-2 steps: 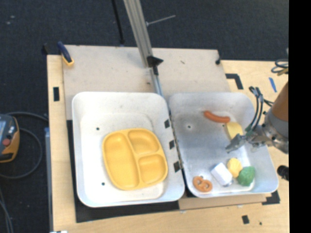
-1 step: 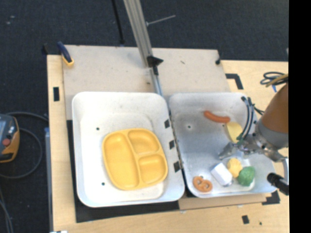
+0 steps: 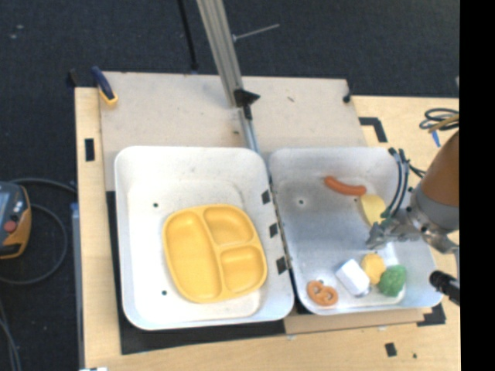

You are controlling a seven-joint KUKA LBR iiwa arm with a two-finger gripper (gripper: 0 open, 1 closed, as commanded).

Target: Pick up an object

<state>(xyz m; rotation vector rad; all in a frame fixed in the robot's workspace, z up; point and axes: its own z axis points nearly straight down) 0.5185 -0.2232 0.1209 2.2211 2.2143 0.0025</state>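
Observation:
The right bin [image 3: 309, 176] holds several small items: an orange sausage [image 3: 344, 185], a pale yellow piece [image 3: 372, 206], a white block [image 3: 353, 277], a yellow ball-like item [image 3: 373, 266], a green broccoli-like piece [image 3: 392, 280] and a brown pretzel [image 3: 322, 293]. My gripper [image 3: 384, 233] hangs low over the right side of this bin, between the pale yellow piece and the yellow ball. Nothing shows between its fingers.
The left bin [image 3: 139, 176] carries a yellow divided tray [image 3: 214, 251]. A grey metal post [image 3: 224, 45] rises behind the bins. Cables run along the arm at the right edge. A yellow-and-blue clamp [image 3: 104, 87] sits at the bench's back left corner.

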